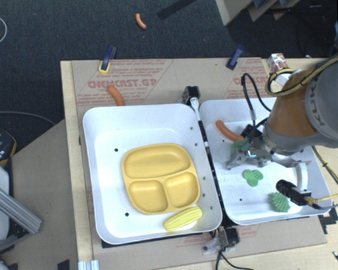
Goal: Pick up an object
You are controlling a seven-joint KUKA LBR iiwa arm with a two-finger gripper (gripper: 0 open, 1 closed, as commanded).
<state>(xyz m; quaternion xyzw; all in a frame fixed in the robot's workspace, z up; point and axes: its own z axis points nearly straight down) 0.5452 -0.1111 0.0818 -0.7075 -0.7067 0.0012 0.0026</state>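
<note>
Across the bench's far edge point(155, 76), "CHEMCAST" print, left bin point(103, 162) with yellow divided tray point(159, 177) and corn cob point(183, 219), right bin point(239, 209) with hot dog point(229, 130), broccoli point(252, 176), green block point(280, 202), gripper point(241, 154) over far-left part, grip state unclear.

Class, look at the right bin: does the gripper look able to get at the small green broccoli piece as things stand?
Probably yes. The gripper hangs just above-left of the green broccoli piece, which lies bare on the right bin floor with nothing over it.
</note>
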